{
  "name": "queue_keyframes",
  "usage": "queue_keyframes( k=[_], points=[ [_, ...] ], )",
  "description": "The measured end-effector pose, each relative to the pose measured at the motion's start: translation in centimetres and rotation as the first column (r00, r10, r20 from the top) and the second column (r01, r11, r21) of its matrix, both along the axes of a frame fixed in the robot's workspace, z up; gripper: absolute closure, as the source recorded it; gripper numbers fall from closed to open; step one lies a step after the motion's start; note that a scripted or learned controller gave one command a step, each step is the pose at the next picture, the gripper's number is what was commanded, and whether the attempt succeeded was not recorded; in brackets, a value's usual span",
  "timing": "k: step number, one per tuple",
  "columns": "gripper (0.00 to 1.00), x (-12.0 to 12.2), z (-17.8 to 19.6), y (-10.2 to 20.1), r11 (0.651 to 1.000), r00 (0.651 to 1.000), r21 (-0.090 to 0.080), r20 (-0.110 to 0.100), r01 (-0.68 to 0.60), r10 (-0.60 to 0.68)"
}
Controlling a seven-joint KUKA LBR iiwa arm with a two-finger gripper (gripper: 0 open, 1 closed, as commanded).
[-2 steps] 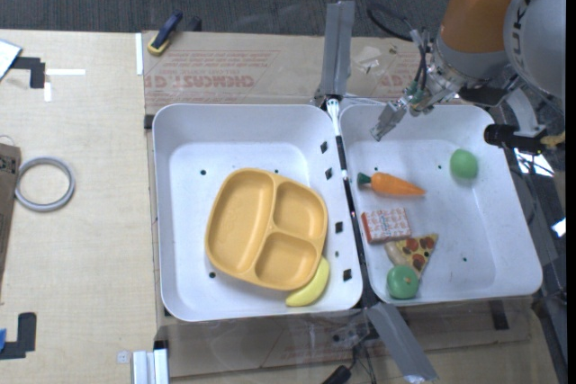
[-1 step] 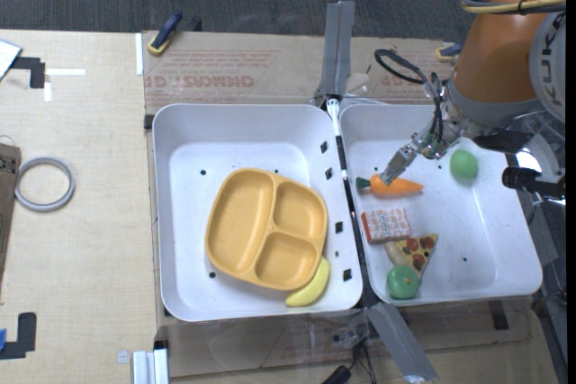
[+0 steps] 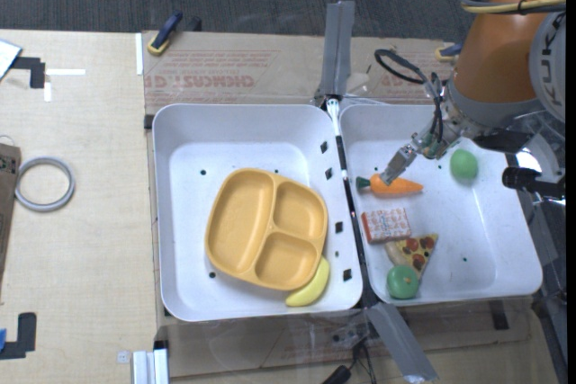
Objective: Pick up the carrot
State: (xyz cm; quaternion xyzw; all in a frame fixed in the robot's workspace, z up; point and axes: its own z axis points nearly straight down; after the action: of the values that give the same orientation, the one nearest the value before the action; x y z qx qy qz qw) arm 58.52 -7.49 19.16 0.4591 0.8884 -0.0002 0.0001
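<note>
One step: gripper (image 3: 397, 167) poised over carrot (image 3: 396, 186), right of frame centre
Grasp state: cannot tell
Next: settle lower, pinch carrot's middle

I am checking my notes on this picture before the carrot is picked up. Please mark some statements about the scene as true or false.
1. The carrot lies in the right bin. True.
2. The yellow divided plate is in the right bin. False: it is in the left bin.
3. The claw is just above the carrot. True.
4. The banana lies inside a plate compartment. False: it lies against the plate's outer edge.
5. A pizza slice lies in the right bin. True.
</note>
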Motion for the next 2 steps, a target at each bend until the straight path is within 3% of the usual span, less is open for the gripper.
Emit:
queue_keyframes(
  k=[1, 2],
  points=[
    [0.00, 0.2, 1.5, -5.0, 0.954, 0.954, -0.002, 0.003, -0.300, 0.300],
    [0.00, -0.3, 0.1, -1.5, 0.812, 0.812, -0.001, 0.002, -0.584, 0.584]
  ],
)
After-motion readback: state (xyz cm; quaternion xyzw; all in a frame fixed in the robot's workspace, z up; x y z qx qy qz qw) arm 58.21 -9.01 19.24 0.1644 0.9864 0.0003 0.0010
